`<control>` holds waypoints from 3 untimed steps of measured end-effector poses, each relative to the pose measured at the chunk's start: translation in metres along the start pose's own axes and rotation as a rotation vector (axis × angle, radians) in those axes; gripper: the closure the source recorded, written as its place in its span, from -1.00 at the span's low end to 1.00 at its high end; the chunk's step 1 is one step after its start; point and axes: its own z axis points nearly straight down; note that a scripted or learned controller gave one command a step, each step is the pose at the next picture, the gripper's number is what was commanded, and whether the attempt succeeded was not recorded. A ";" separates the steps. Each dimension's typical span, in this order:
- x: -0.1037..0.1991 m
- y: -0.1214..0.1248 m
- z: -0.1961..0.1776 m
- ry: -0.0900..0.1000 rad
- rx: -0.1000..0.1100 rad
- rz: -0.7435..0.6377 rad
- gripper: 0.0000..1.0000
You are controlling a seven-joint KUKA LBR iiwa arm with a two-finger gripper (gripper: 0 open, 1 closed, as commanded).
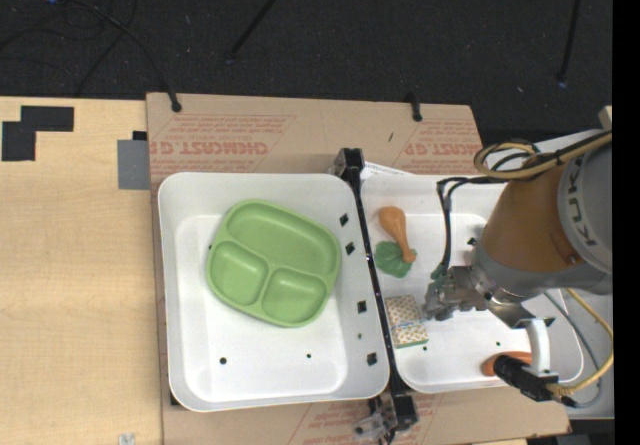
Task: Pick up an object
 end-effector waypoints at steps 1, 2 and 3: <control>-0.003 -0.003 -0.042 -0.002 -0.008 -0.002 1.00; 0.000 -0.003 -0.085 -0.002 -0.009 -0.007 1.00; -0.001 -0.003 -0.136 -0.002 -0.010 -0.006 1.00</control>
